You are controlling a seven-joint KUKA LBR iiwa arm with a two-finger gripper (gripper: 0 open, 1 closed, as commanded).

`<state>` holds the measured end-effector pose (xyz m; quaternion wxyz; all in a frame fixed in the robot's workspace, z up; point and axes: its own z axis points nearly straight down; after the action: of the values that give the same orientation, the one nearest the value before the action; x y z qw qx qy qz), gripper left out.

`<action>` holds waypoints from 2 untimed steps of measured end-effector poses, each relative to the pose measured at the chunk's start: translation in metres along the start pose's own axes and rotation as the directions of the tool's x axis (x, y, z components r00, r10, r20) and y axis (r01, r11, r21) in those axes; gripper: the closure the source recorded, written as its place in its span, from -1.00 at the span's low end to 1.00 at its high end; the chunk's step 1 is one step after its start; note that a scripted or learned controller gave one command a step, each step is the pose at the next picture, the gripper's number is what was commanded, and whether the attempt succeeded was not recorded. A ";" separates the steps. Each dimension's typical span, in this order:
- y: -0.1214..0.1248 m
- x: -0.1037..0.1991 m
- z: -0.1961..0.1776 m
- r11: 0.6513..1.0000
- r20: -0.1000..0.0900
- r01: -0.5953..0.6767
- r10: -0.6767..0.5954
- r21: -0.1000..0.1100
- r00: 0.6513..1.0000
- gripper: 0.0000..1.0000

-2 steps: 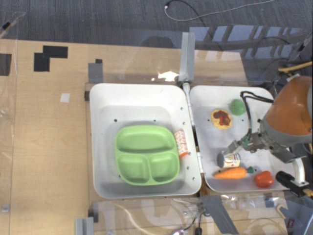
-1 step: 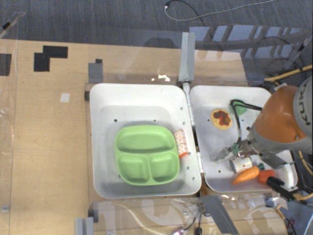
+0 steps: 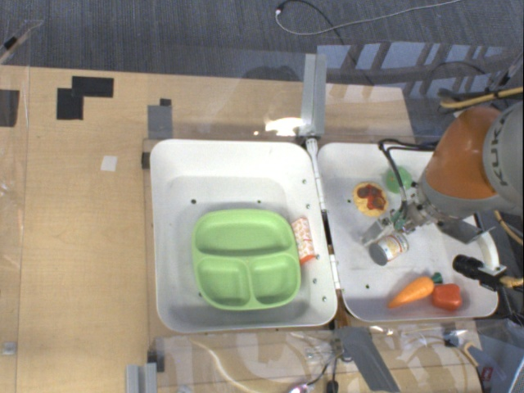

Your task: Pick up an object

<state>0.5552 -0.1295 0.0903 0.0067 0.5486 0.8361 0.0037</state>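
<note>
The jaws (image 3: 399,223) are low in the right bin (image 3: 352,289), right over a small silvery can (image 3: 389,248) lying on its side; how wide they stand, or whether they have hold of it, I cannot tell from this slant. The can looks like the likeliest target. To grip it well, I would centre it between the jaws across its narrow width, since a round body may roll away. Just beside sit a yellow disc with red spots (image 3: 370,196) and a green piece (image 3: 399,178). Nearer the front lie a carrot (image 3: 412,291) and a red block (image 3: 447,297). In the left bin (image 3: 176,301) rest a green divided plate (image 3: 246,259) and a small packet (image 3: 303,239)
</note>
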 end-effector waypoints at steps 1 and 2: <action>0.037 -0.075 0.003 0.994 0.001 -0.114 0.114 0.004 0.994 -1.00; 0.090 -0.077 -0.030 0.977 0.000 -0.211 0.211 0.006 0.977 -1.00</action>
<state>0.6677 -0.1645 0.1225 0.0043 0.6343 0.7731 0.0020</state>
